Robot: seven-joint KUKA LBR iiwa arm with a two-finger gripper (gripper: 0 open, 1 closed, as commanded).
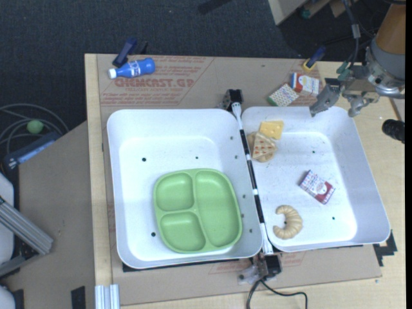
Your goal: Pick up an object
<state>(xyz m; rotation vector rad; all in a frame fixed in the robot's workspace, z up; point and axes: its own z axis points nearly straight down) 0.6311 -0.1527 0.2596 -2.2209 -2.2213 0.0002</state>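
We see the gripper (338,102) hanging above the far right corner of the right bin (360,172), its two fingers spread apart with nothing between them. One finger points down-left toward the bin's back rim and the other sits further right, near the bin's edge. The things it could pick lie lower in that bin, all apart from the pincer: a yellow cheese wedge (271,129) near the back left of the bin, touching a waffle piece (262,147) just below it, both well to the left of the fingers. A small red and white box (317,187) lies near the middle of the bin, below the gripper and tilted. A croissant (289,221) rests toward the front. In the left bin (129,172) we see a green divided plate (196,210). Behind the bins, on the bench (187,76), lie a blue and white bottle (132,68) and a few small cartons (295,89) just left of the gripper.
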